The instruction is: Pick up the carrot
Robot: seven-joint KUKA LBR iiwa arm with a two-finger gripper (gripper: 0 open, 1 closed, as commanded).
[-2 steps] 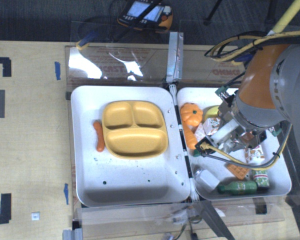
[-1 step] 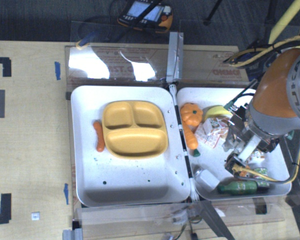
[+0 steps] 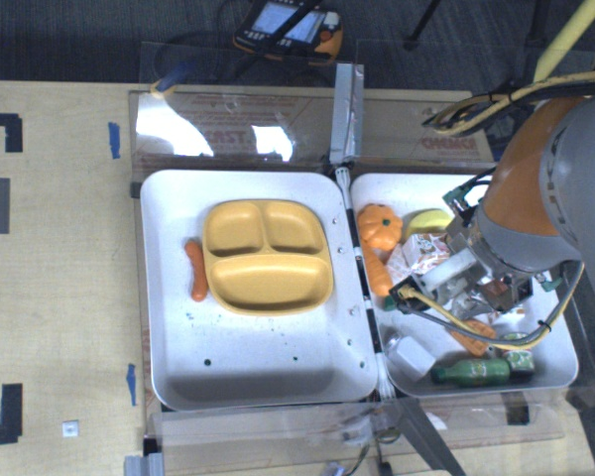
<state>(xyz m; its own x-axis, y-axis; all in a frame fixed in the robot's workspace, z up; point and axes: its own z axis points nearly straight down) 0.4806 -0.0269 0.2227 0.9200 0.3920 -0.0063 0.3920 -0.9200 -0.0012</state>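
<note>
Two white bins (image 3: 164, 296) on wooden bench (image 3: 50, 266), carrot (image 3: 196, 271) beside yellow tray (image 3: 268, 256)

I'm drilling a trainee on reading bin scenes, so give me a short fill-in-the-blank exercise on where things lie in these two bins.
1. The yellow divided tray lies in the ____ bin.
2. The carrot lies just ____ of that tray, in the same bin.
3. The small pumpkin sits in the ____ bin, near the divider.
4. The green bottle lies on its ____ by the right bin's near edge.

Missing words: left; left; right; side
</note>
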